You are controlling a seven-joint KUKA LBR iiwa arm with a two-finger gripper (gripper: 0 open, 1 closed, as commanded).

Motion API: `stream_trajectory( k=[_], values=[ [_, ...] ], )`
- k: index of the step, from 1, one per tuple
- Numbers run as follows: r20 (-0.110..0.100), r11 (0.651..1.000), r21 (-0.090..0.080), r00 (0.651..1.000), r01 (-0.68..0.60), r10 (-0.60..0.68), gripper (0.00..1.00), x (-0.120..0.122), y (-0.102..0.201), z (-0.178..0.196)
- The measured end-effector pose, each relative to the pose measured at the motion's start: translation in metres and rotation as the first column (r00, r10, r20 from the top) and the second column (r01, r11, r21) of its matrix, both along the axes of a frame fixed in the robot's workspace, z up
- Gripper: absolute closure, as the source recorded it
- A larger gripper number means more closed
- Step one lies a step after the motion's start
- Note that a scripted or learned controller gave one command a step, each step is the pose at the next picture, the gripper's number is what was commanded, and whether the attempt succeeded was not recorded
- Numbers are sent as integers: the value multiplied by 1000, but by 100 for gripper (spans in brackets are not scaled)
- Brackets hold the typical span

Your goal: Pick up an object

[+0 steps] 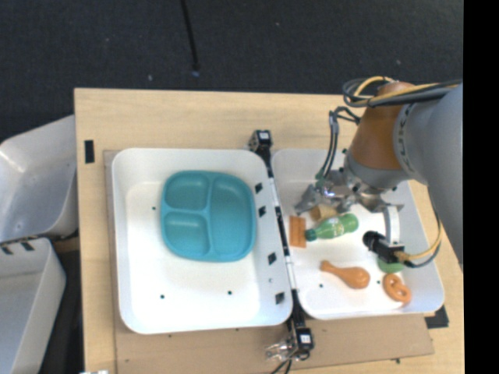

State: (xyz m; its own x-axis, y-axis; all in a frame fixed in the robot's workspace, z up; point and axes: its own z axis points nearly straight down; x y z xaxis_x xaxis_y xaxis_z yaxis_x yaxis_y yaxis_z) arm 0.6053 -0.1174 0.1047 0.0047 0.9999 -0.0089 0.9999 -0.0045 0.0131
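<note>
My gripper (326, 196) hangs low over the upper left part of the right bin (421, 302). Just below it lies a green bottle (335, 227) on its side. An orange block (297, 231) rests left of the bottle, against the bin's left wall. Nearer the front lie an orange drumstick-shaped toy (348, 274) and an orange pretzel-shaped piece (396, 287). A small green piece (390, 266) sits just above the pretzel. Nothing visibly hangs from the gripper.
A teal divided plate (209, 214) lies in the left bin (132, 287). The ridge between the bins (278, 232) carries black clips. The grey and orange arm (405, 139) covers the right bin's upper right corner.
</note>
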Motion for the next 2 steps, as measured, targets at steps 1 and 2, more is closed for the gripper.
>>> stream_trajectory(
  k=[1, 2],
  values=[
    [15, 1000, -2, 1000, 4, -4, 100, 4, -2, 18],
    [-7, 1000, 7, 1000, 4, -4, 100, 8, -10, 64]
  ],
)
